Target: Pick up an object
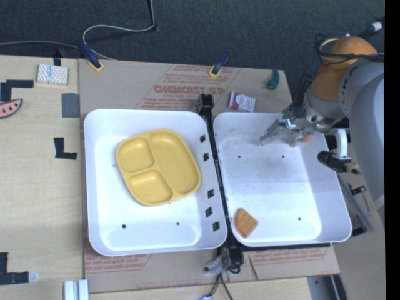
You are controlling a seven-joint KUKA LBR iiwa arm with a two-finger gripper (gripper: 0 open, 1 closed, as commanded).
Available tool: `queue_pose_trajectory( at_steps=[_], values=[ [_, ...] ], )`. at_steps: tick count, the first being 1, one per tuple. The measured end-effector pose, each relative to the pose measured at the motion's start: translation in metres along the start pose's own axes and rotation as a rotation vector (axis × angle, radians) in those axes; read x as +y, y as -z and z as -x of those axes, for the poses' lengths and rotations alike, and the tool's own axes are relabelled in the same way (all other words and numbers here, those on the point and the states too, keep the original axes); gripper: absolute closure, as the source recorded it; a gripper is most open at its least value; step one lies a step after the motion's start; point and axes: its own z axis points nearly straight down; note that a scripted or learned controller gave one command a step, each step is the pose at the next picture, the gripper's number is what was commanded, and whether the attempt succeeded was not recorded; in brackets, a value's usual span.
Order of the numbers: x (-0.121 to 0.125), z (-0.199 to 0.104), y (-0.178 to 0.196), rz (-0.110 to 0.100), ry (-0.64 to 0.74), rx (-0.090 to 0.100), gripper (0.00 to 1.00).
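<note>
Left bin: holds one yellow plate, flat on the floor, turned at a slant to the walls, nearer the far side than the near side. Splits into three compartments: two toward the far end, one toward the near end. Touches none of the bin's walls. Right bin: holds a small orange-brown cracker, square-ish with a grid pattern, flat in the near left corner, just beside the divider between the two bins. Shows fine dark specks over the floor around the middle. Gripper: hangs over the far part of the right bin, pointing toward the left, well apart from the cracker and from the plate; spread or pressed together, cannot tell from this angle. Arm: reaches in from the right, orange band above the wrist. Cardboard sheet: lies under both bins, red lettering on it. Carries a small red-and-white packet just beyond the right bin's far left corner, and a green item near the far right corner of the sheet. Held at its far edge by two blue-and-yellow clamps.
</note>
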Motion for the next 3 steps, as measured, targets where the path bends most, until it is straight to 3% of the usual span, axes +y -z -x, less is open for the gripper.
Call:
queue_pose_trajectory(
  at_steps=[1, 2, 3],
  values=[
    [-0.064, -0.049, 0.000, 0.012, -0.004, -0.017, 0.00],
    [-0.039, -0.089, 0.000, 0.015, -0.003, -0.018, 0.00],
    [-0.077, -0.114, -0.001, 0.014, -0.005, -0.019, 0.00]
  ],
)
